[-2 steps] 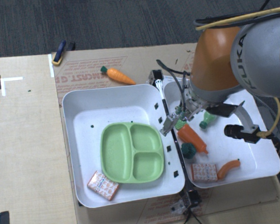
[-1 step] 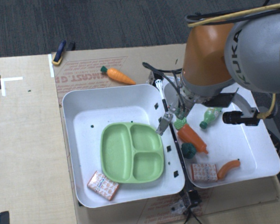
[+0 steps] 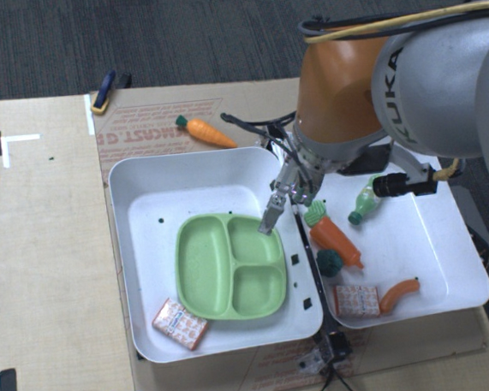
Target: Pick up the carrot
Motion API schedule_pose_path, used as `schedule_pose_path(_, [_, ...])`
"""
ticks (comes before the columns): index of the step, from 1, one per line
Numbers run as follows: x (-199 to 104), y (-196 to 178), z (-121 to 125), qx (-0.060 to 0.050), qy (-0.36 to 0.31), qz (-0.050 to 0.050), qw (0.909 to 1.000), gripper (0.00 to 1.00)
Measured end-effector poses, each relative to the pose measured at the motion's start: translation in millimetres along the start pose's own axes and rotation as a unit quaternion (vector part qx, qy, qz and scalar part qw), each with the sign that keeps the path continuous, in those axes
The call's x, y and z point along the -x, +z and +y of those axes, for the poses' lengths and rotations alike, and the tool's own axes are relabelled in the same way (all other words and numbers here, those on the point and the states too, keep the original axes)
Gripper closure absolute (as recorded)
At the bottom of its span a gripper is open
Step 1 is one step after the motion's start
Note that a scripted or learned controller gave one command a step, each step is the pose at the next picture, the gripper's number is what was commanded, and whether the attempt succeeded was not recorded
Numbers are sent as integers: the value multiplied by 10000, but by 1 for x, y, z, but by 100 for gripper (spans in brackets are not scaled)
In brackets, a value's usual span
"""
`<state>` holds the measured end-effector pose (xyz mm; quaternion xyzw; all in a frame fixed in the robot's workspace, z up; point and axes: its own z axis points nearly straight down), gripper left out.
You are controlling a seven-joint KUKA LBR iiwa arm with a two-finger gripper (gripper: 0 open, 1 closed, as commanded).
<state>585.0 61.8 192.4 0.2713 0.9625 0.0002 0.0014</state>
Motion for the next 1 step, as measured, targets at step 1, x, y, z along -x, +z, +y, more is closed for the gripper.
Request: schedule_pose_path(1, [57, 0, 20, 2, -421, -5, 9991, 0])
